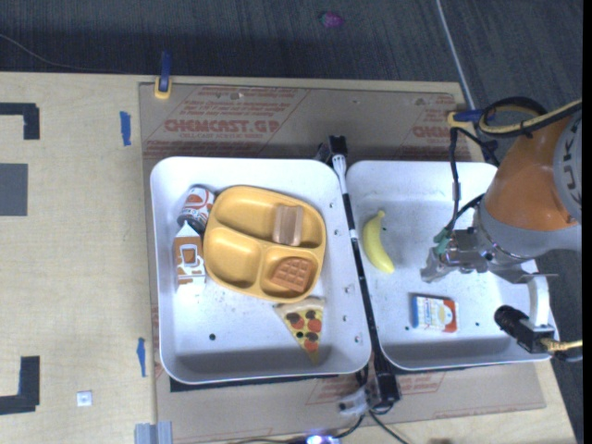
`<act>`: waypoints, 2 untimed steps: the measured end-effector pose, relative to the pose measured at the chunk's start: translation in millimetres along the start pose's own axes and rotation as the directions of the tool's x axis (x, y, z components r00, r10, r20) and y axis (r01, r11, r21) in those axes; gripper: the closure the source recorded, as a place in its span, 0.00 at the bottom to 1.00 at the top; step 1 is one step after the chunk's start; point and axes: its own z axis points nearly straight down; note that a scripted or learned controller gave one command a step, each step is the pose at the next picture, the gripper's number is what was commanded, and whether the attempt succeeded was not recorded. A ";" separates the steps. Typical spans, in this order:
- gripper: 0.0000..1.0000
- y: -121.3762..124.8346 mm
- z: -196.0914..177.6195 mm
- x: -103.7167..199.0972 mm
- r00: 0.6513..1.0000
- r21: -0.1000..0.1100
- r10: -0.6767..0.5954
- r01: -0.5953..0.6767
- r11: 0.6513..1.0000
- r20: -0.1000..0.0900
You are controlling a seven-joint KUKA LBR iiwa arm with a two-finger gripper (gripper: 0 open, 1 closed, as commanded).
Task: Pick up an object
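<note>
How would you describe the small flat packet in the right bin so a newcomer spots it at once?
Start at the right bin, the one the arm reaches over. Look toward its front edge, below the end effector and right of the banana. The small flat packet lies there: rectangular, white and blue with an orange edge, unlike the curved yellow banana.

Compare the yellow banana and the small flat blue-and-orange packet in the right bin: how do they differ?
The yellow banana is curved and one plain colour; the small flat blue-and-orange packet is rectangular and printed. The banana lies near the bin's left wall, running up-down; the packet sits nearer the front edge, below the gripper. Both rest loose on the right white bin floor, apart from each other.
</note>
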 end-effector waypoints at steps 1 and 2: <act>1.00 26.4 -37.9 70.0 1.000 0.001 0.000 0.000 1.000 0.000; 0.00 26.2 -37.9 69.6 1.000 0.001 0.000 0.000 1.000 0.001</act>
